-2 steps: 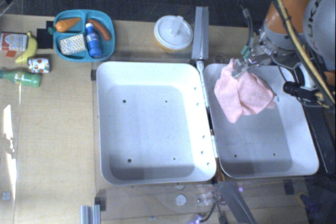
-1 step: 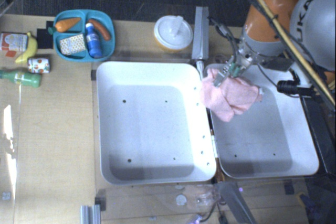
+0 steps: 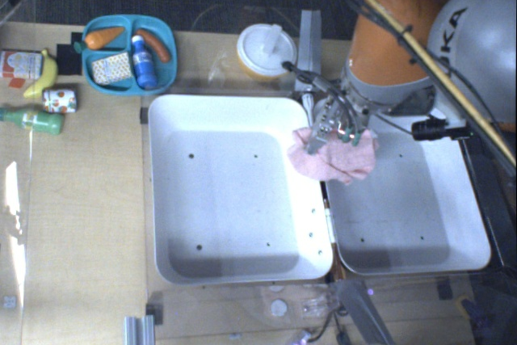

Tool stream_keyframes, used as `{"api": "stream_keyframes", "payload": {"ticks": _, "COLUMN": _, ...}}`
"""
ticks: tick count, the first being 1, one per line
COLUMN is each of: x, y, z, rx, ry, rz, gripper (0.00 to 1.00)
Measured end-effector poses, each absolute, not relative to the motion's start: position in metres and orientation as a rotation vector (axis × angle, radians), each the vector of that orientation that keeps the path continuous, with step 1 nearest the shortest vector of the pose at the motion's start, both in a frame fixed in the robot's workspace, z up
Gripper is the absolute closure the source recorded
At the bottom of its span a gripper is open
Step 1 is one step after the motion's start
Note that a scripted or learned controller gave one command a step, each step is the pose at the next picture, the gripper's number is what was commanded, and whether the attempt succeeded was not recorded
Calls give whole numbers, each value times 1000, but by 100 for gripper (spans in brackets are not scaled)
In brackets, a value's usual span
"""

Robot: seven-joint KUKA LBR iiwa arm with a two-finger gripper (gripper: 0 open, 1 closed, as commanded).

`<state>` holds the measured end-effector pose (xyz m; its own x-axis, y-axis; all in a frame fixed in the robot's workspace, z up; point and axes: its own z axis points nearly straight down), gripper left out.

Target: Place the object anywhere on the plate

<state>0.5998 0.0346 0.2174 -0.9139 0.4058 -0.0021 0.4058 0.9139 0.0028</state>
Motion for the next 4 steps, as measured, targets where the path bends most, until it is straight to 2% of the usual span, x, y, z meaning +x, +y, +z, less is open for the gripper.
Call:
{"api": "stream_keyframes", "payload": {"ticks": 1, "x": 575, "y": 89, "z": 224, "rx": 29, "ry": 3138, "rz": 4, "gripper": 100}}
{"api": "stream_keyframes", "payload": {"ticks": 3, "x": 518, "y": 182, "z": 228, "rx": -5, "ry": 3139, "rz": 4, "gripper": 100}}
{"api": "stream_keyframes", "payload": {"ticks": 4, "x": 518, "y": 182, "z": 228, "rx": -4, "ry": 3138, "rz": 4, "gripper": 0}}
